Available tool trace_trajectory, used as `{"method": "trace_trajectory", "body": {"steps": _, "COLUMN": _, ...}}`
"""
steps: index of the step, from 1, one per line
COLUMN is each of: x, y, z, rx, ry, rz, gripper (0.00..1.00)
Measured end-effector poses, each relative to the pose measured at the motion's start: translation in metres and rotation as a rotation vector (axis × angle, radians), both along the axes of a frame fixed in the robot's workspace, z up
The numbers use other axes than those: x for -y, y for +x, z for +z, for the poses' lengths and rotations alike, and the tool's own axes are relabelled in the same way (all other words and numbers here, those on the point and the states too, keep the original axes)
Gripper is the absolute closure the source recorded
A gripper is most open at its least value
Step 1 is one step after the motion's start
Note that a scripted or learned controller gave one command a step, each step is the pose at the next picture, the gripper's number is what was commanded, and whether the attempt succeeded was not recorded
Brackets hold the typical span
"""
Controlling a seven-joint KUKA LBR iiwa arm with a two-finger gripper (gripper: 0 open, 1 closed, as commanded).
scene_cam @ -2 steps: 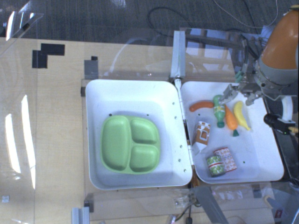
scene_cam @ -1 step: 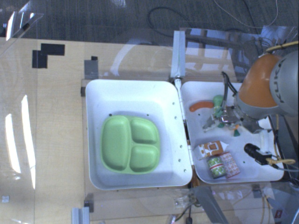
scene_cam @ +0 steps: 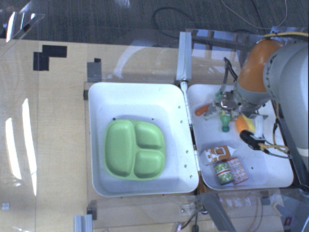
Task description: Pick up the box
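Bright, even overhead light floods the bench (scene_cam: 53, 129), and the white bins (scene_cam: 145, 93) nearly wash out. Soft shadow pools under the green tray (scene_cam: 135, 149). Streaks of glare run down a clear panel (scene_cam: 19, 144) at the left. The picture is slightly soft and grainy, and the arm (scene_cam: 285, 66) blurs at right.

A green sectioned plate (scene_cam: 135, 149) lies in the left bin (scene_cam: 96, 100); a can (scene_cam: 222, 172) lies in the right bin (scene_cam: 285, 178).

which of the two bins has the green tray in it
The left bin; the green tray lies in it, while the right bin holds the small items.
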State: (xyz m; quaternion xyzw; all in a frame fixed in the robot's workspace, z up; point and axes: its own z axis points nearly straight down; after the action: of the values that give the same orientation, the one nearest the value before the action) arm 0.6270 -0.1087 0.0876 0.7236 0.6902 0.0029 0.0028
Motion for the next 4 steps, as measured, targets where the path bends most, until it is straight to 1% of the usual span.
{"method": "trace_trajectory", "body": {"steps": 1, "x": -0.002, "y": 0.002, "z": 0.013, "rx": 0.007, "ry": 0.0, "rz": 0.005, "gripper": 1.0}}
{"method": "trace_trajectory", "body": {"steps": 2, "x": -0.067, "y": 0.032, "z": 0.099, "rx": -0.002, "ry": 0.001, "rz": -0.173, "gripper": 1.0}}
{"method": "trace_trajectory", "body": {"steps": 3, "x": -0.094, "y": -0.064, "z": 0.098, "rx": -0.004, "ry": 0.002, "rz": -0.208, "gripper": 1.0}}
{"method": "trace_trajectory", "body": {"steps": 4, "x": -0.142, "y": -0.125, "z": 0.096, "rx": -0.007, "ry": 0.004, "rz": -0.429, "gripper": 1.0}}
